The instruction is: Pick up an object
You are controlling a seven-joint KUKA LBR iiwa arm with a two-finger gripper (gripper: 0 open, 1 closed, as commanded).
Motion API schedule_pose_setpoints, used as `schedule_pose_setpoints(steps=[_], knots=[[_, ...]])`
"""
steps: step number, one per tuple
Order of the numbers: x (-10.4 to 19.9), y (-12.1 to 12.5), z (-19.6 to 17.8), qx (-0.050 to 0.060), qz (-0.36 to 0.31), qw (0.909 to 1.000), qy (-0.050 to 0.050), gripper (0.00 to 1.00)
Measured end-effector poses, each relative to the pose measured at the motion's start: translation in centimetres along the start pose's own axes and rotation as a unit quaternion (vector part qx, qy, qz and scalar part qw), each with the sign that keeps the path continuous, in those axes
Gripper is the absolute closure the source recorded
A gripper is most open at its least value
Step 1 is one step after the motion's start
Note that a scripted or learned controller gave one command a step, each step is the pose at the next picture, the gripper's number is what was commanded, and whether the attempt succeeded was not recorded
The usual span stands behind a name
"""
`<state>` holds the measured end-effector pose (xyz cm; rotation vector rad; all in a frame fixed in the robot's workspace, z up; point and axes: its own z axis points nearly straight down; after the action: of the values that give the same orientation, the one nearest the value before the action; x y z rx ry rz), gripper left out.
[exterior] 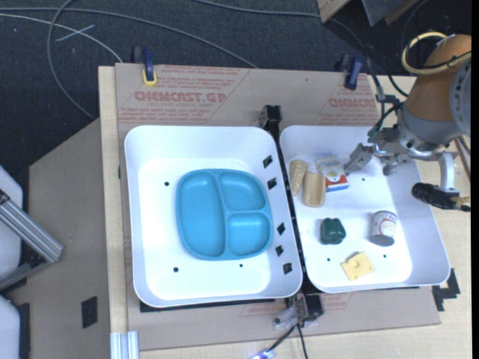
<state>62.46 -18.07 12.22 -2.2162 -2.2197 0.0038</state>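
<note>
We see the gripper (pixel 364 155) at the upper right of the frame, above the right bin's (pixel 426 264) back part; its fingers look slightly parted with nothing between them. Just left of it lie a carton (pixel 331 175) and two rolls (pixel 308 183). A green lump (pixel 332 231), can (pixel 383 227) and yellow block (pixel 356 265) sit well apart lower down. The left bin (pixel 146 238) holds a blue tray (pixel 224 213), white floor all round.

printed words on the bench sheet

the flat tan cardboard-like sheet (pixel 224 88) under the bins bears red print reading "chemcast gp" above the left bin, repeated partly near the right bin's top edge. smaller red lines around it are too blurred to read. the small can's label is illegible.
</note>
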Motion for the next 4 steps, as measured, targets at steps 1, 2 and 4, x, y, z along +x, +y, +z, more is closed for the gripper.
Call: schedule_pose_setpoints(steps=[1,2,4], knots=[[0.0,0.2,3.4,-0.003,0.001,1.0000,0.000,0.00],[0.0,0.5,1.9,-0.009,0.000,1.0000,-0.001,1.00],[0.2,2.4,-8.7,-0.007,0.000,1.0000,-0.002,1.00]])
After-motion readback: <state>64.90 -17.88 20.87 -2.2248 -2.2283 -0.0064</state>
